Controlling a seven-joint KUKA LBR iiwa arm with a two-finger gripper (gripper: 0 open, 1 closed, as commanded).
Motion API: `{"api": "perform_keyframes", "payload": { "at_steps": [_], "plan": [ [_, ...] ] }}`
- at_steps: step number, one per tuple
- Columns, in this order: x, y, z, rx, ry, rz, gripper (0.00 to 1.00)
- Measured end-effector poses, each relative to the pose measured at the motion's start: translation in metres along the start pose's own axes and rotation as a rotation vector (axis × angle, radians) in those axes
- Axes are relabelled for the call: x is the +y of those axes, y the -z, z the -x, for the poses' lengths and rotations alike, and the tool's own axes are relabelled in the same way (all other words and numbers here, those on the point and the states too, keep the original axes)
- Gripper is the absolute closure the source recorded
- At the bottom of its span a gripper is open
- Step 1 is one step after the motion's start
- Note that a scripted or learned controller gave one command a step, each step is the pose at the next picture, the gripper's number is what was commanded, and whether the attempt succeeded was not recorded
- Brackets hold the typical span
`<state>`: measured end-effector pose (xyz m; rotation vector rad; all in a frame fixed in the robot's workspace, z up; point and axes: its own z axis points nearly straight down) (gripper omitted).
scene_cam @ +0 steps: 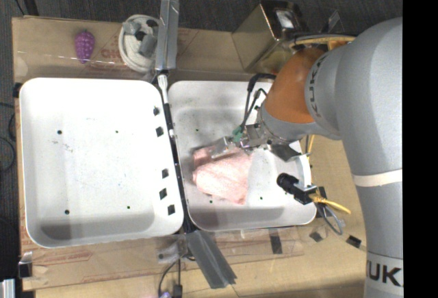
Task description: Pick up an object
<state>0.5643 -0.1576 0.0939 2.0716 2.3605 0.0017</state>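
A soft, crumpled pink cloth bundle (222, 175) lies in the right white plastic bin (205, 101), long axis running lower-left to upper-right. The metal end effector (229, 145) rests at its upper edge. Whether it grips, I cannot tell.

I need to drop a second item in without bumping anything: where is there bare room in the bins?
The left bin has a bare floor from wall to wall, bordered on its right by the divider. The right bin is crowded: the pink object fills its middle, with the gripper over it. Only a strip along its far wall is free.
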Motion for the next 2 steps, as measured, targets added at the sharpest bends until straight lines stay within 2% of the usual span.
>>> {"api": "perform_keyframes", "payload": {
  "at_steps": [1,2],
  "plan": [
    [0.000,0.010,0.000,0.000,0.003,-0.002,1.00],
    [0.095,0.098,-0.101,0.000,0.089,-0.003,1.00]
  ]
}}
